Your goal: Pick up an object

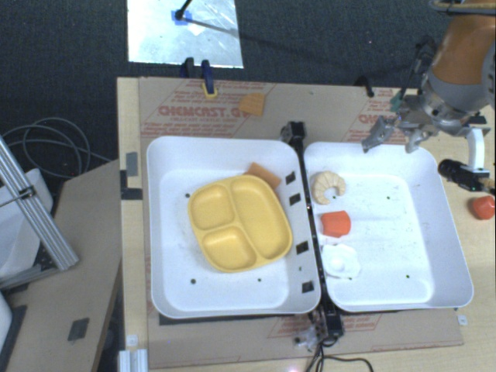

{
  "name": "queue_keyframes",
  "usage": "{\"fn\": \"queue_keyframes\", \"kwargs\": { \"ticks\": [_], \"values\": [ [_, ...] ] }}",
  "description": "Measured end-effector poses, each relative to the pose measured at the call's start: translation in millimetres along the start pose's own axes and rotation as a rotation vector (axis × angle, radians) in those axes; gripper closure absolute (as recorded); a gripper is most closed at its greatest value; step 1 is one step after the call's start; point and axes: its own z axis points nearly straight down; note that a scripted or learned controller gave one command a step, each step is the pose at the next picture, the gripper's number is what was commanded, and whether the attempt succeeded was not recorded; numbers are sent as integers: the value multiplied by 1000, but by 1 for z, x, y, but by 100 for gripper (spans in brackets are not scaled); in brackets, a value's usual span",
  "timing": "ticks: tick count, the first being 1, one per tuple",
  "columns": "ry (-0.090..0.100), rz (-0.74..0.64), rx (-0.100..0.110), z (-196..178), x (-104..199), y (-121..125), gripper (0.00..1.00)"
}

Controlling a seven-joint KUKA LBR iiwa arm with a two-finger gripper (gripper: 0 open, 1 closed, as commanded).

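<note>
Tool [394, 136] hangs at the far rim of the R bin [434, 208], toward its far-L corner, arm coming in from the view's right. Fingers look spread apart w/ nothing between them; not touching any item.

Pickable stuff in the R bin, all bunched along its L wall:
- croissant [328, 185], pale tan, nearest the tool but well apart from it, lying flat near the far-L corner.
- orange block [335, 223], just on the near side of the croissant, small gap between.
- white egg-like piece [340, 260], on the near side of the block, approx touching it, close to the divider. Low contrast vs the bin floor, outline hard to read.

Rest of the R bin floor is bare apart from a few dark specks.

L bin [167, 231]: yellow plate [240, 223], 3 compartments, sits about mid-bin, turned at a slant. Brown-orange block [264, 173] is at its far edge, partly hidden by the plate rim; can't tell if it rests on the rim or just beside it.

In the way: black clips [295, 200] down the divider between bins, right next to the three R-bin items, so tight on that side.

Outside the bins: tan piece [252, 104] on the cardboard sheet [325, 103] beyond the L bin; blue/yellow clamp [206, 76] at the bench's far edge; small orange thing [482, 206] on the bench right of the R bin; silvery sheet [184, 20] on the floor; cables [54, 142] at left.
</note>
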Motion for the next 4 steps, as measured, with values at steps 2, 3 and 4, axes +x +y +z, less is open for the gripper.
{"fn": "queue_keyframes", "kwargs": {
  "ticks": [2, 3, 4],
  "values": [
    [1, 4, 6, 161, 37, -78, 0],
    [0, 2, -2, 149, 38, -74, 100],
    [0, 2, -1, 150, 38, -75, 0]
  ]
}}
